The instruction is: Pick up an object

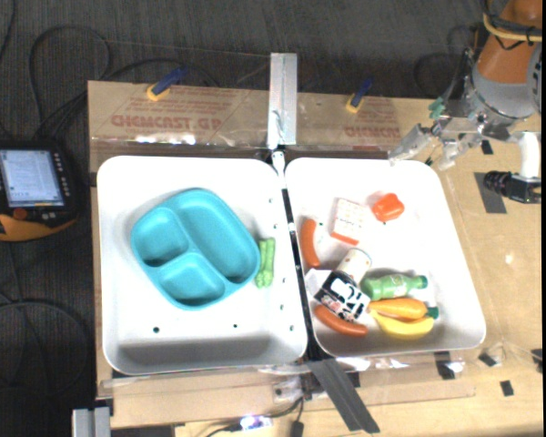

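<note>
My gripper [421, 156] hangs over the far right corner of the right bin [455, 244], open, with nothing between its fingers. Below it in that bin lie a small orange piece [389, 208], a white and orange carton [348, 220] and an orange-red sausage shape [308, 242]. Nearer the front sit a black and white can [346, 291], a green bottle [396, 286], an orange carrot-like piece [402, 309], a yellow banana [408, 326] and a red piece [337, 322], packed close together.
The left bin [127, 335] holds a blue divided plate [196, 247] and a green pod [267, 262] by its right wall. A ridge between the bins [291, 244] separates them. A tablet [25, 178] lies off the bench at far left.
</note>
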### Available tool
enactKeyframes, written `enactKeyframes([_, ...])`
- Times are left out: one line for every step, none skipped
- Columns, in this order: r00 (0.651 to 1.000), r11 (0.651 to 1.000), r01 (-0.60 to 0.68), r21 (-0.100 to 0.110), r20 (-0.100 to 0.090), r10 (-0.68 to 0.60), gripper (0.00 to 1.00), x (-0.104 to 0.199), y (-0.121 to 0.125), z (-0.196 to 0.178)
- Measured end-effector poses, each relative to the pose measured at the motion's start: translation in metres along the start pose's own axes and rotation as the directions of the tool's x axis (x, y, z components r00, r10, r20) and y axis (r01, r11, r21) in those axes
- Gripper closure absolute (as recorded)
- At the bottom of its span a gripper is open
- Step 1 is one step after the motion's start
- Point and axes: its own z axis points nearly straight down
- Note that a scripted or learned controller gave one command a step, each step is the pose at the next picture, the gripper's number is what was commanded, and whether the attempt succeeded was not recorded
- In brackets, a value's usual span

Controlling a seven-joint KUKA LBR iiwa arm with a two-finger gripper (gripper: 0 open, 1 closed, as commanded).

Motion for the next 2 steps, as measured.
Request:
enactKeyframes([0.999,0.999,-0.048,-0.011,0.004,0.048,0.00,0.0297,-0.0301,0.1366])
enactKeyframes([0.999,0.999,-0.046,-0.010,-0.001,0.046,1.00,0.0321,-0.0292,0.1267])
